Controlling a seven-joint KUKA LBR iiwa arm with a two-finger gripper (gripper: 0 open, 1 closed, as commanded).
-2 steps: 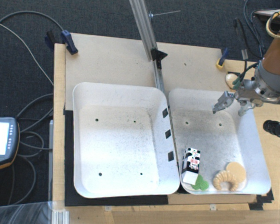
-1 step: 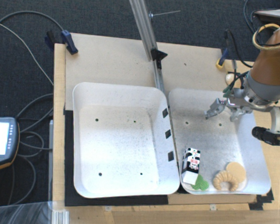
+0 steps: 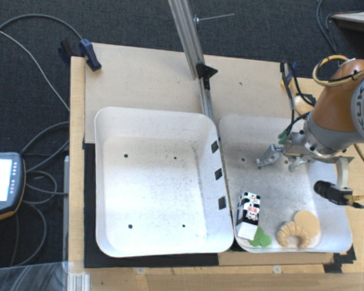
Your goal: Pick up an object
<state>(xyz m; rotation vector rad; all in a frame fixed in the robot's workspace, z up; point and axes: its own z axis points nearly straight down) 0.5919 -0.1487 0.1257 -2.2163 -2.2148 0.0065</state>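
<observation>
Three objects wait low in my right-hand white bin (image 3: pixel 232 134).
My two-finger gripper (image 3: pixel 268 158), clench unreadable, hangs upper-middle; I should descend squarely over the black-and-white patterned box (image 3: pixel 249 207), avoiding the green piece (image 3: pixel 262 239) and tan croissant-shaped toy (image 3: pixel 300 229).

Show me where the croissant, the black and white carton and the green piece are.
croissant (image 3: pixel 299 229): camera view, middle of its curved body.
black and white carton (image 3: pixel 249 207): camera view, its patterned top.
green piece (image 3: pixel 262 239): camera view, its centre.

Open floor fills the right bin's (image 3: pixel 232 129) far half; a cow-print box (image 3: pixel 249 208), green piece (image 3: pixel 262 239) and croissant (image 3: pixel 300 229) crowd its near edge.
</observation>
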